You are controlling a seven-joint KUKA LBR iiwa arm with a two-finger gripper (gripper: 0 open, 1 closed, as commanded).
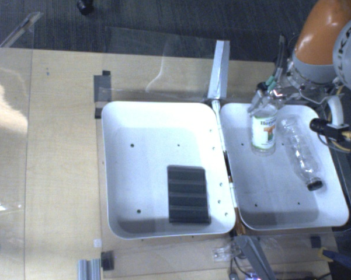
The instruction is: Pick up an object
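**Supervisor:** What have you got in the bins?

**Operator:** I see two white bins side by side on the wooden tabletop point(58, 174). In the left bin point(122, 156) a black ribbed block point(188, 194) lies flat near the front, a little right of centre. In the right bin point(339, 206) there are two things: a small bottle with a white label bearing green and orange print point(263, 132), standing upright near the back left corner, and a clear plastic bottle with a dark cap point(299, 150), lying on its side with the cap pointing toward the front right.

**Supervisor:** Where is the arm?

**Operator:** My arm point(330, 31) comes in from the right, the orange band high at the upper right. The gripper point(270, 93) sits at the back of the right bin, directly over the top of the upright labelled bottle.

**Supervisor:** Has it got hold of that bottle?

**Operator:** I cannot tell. The metal parts crowd the bottle's top, and I cannot make out whether the gripper is parted or closed. The bottle's base looks to be resting on the bin floor. The clear bottle lies just beside it, apart from the gripper.
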